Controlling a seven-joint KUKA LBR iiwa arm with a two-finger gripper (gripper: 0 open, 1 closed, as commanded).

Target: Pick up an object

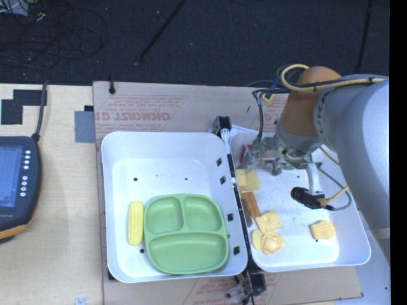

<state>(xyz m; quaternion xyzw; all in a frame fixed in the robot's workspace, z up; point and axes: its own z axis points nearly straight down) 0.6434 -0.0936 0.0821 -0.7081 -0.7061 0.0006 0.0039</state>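
The gripper (254,164) hangs low in the right bin (356,250) beside a yellow block (248,181), its grasp impossible to tell.

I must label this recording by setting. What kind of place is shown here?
Probably a robotics lab bench for grasping tests: two white bins hold toy food and a green divided plate, a control pendant lies at the left, and loose cables run behind.
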